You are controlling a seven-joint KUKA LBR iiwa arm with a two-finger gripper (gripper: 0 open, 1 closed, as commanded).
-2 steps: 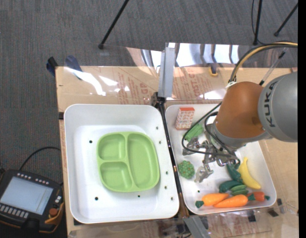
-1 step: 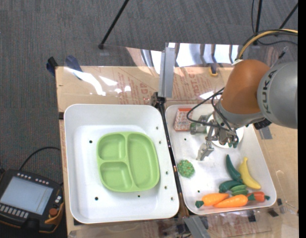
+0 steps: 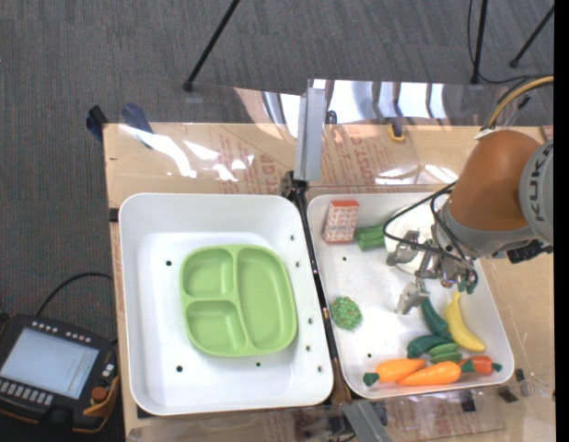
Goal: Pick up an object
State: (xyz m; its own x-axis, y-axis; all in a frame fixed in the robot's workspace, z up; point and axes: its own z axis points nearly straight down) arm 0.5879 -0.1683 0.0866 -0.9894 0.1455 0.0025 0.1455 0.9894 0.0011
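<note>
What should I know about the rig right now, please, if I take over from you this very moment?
Gripper: low over the middle of the right bin, nothing visibly held; I cannot tell whether it is open or shut.
Right bin: red-and-white box and green piece at the far end, broccoli near the left wall, banana and dark green vegetables just beside the gripper, carrots along the near edge.
Left bin: green divided plate.
Done: no pick yet.
Left: grasp and lift one object.
</note>
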